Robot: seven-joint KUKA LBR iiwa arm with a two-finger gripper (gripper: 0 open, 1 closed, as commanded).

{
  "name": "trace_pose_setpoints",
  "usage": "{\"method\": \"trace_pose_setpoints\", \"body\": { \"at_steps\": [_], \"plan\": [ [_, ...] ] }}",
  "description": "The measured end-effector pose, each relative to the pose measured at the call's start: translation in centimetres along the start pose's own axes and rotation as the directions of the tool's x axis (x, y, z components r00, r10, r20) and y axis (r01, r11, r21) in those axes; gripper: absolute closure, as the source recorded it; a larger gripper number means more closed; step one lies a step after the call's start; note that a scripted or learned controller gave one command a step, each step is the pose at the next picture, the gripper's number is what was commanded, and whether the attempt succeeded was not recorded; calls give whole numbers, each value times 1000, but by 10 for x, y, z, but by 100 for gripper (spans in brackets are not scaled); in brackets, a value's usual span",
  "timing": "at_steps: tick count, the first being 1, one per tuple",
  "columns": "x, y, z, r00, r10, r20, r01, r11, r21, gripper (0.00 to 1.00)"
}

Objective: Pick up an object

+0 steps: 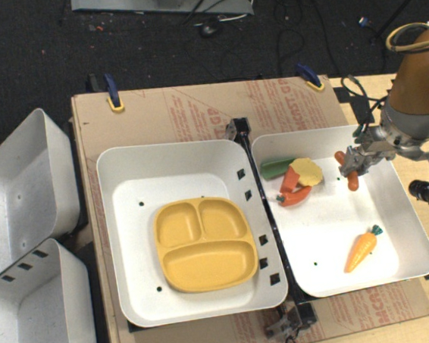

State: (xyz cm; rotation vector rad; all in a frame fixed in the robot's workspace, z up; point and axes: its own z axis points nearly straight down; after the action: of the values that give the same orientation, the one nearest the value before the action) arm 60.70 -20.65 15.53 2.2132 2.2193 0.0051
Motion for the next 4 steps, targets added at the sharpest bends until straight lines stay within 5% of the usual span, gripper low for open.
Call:
{"method": "trace_pose_setpoints", "body": {
  "at_steps": [1,4],
  "plan": [
    [-1,2,-54,1000,0,0,0,1000,0,100],
    [164,-31,-84,1000,-6,-6,6,1000,10,100]
  ]
}}
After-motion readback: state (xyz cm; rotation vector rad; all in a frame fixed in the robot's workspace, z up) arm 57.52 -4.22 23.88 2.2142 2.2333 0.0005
